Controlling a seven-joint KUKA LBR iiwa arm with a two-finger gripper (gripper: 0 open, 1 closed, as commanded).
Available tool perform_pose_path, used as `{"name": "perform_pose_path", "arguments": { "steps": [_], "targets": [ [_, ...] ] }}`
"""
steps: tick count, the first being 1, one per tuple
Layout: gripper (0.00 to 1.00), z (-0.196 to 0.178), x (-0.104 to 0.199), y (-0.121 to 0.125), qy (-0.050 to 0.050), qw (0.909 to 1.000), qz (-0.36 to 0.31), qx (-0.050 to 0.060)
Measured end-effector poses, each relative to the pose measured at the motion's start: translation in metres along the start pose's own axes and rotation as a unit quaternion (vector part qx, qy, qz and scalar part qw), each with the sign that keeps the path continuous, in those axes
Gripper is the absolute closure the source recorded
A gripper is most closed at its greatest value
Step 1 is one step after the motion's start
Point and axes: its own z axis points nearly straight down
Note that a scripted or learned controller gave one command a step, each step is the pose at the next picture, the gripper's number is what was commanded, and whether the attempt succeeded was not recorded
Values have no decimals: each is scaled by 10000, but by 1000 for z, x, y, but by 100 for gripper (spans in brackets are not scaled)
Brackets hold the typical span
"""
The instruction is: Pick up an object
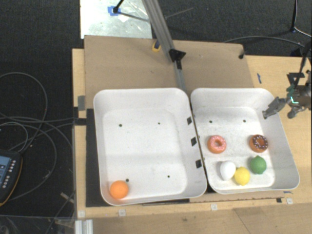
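the bench (126,65) carries 2 shallow white bins side by side, the left bin (141,99) at 9 o'clock of the right bin (229,97). the gripper (285,108) hangs over the right bin's outer rim at about 2 o'clock of that bin; its fingers look spread apart, with nothing between them. the right bin holds 5 small things: a pink donut (217,144) near its middle, a chocolate donut (259,143) at 3 o'clock of the pink one, then a green ball (258,165), a yellow lemon (242,176) and a white egg (227,170) bunched at 6 o'clock. an orange ball (119,189) sits alone at 7 o'clock of the left bin. the risk is likely in the bunch: fingers closing there could nudge a round neighbour and let the target roll free.
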Motion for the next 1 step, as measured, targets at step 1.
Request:
{"name": "perform_pose_path", "arguments": {
  "steps": [1],
  "targets": [
    [0,-2,0,1,-6,10000,-7,-12]
  ]
}}
